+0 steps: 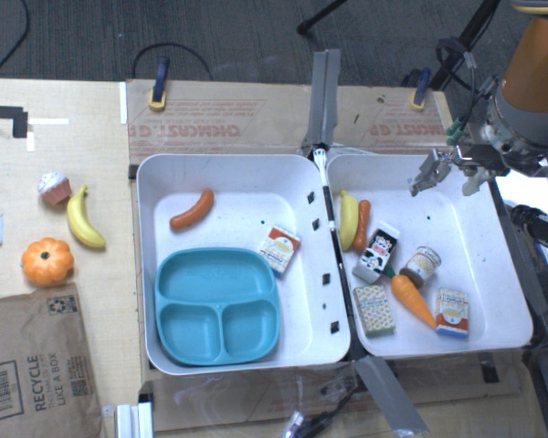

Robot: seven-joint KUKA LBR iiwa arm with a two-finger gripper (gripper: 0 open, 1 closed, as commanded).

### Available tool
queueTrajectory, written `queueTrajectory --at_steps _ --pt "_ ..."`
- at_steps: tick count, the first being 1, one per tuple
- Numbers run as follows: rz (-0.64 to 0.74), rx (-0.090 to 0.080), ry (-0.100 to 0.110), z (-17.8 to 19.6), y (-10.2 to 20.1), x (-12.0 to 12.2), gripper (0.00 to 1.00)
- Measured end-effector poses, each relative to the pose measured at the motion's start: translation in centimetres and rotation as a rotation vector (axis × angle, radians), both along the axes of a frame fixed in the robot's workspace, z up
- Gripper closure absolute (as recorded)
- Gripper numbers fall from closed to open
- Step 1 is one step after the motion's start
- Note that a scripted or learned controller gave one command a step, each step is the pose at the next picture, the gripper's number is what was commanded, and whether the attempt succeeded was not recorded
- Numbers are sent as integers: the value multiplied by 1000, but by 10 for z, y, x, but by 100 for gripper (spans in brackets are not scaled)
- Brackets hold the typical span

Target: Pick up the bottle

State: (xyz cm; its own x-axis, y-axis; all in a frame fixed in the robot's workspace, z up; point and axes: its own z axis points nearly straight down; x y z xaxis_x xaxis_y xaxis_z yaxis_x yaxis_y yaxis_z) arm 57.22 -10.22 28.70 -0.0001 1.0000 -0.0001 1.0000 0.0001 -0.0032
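Note:
The bottle (pixel 421 265) is a small one with a tan label and a pale cap, lying tilted in the right bin (pixel 493 245) and touching the top of a carrot (pixel 411 300). My gripper (pixel 450 178) hangs over the back of the right bin, well up and right of the bottle. It is open, and nothing sits between its fingers (pixel 426 177).
The right bin also holds a banana (pixel 348 219), a red sausage (pixel 362 225), a cow-print carton (pixel 377 254), a cracker box (pixel 374 310) and a juice box (pixel 452 313). In the left bin lie a blue divided tray (pixel 217 306), a sausage (pixel 192 210) and a small carton (pixel 279 248).

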Motion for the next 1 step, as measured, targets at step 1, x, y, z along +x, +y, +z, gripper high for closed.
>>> queueTrajectory --at_steps 1 --pt "354 1 0 -97 98 27 0"
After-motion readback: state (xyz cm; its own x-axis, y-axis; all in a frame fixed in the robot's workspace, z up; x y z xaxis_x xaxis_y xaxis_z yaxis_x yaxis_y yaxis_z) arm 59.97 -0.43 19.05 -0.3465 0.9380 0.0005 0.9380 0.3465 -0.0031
